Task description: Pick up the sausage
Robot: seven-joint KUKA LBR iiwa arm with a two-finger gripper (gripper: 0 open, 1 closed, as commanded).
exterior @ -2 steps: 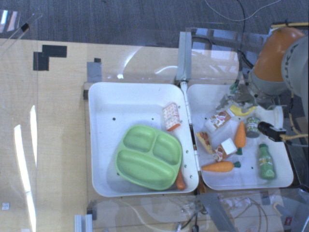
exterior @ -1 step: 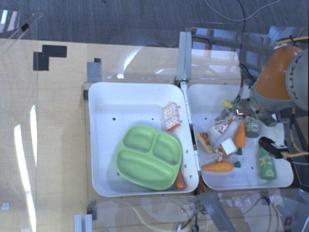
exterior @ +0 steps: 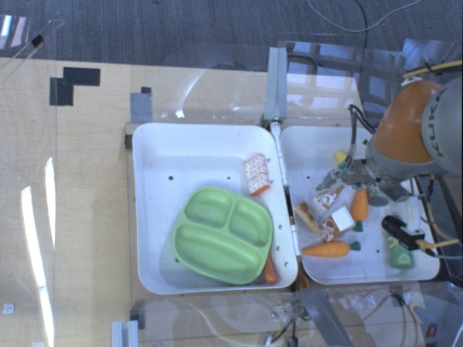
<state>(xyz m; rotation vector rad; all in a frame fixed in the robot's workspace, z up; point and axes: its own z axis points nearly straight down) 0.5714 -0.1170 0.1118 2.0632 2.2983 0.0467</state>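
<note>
gripper low in right bin, poised for a pick | fingers: cannot tell | sausage in left bin, wedged beside green plate; well apart from gripper

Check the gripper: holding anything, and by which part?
Cannot be told. The gripper is low in the right bin above the toy food, but no item is visibly between its fingers, and the hold point is unclear.

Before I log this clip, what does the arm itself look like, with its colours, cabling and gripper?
The arm is grey with a rounded orange band above the wrist. Thin dark cables run down beside the wrist. The gripper below is a small metallic grey assembly, too cluttered here to make out its fingers.
</note>
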